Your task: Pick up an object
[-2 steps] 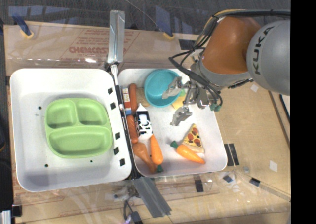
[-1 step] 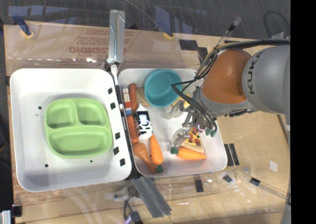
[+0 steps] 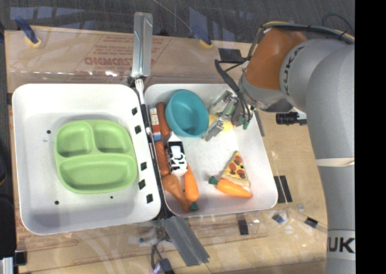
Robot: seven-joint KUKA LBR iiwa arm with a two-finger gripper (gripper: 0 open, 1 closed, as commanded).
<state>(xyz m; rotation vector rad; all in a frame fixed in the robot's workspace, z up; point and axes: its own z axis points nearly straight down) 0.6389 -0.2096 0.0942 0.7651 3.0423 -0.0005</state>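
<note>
A bench carries two white bins side by side, a green divided plate (image 3: 95, 155) in the left one. In the right bin (image 3: 260, 177) the gripper (image 3: 224, 117) hangs low near the far edge, fingers spread, straddling a small yellow object (image 3: 216, 125) just right of the teal bowl (image 3: 187, 113); it does not look clamped yet.

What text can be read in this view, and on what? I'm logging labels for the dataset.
"KUKA", cut off by the orange band, on the grey arm.
"UK", cut off at the frame edge, low on the arm's base.
Red printing on the cardboard sheet behind the bins: too blurred to read.
Black-and-white pack: markings unreadable.
</note>
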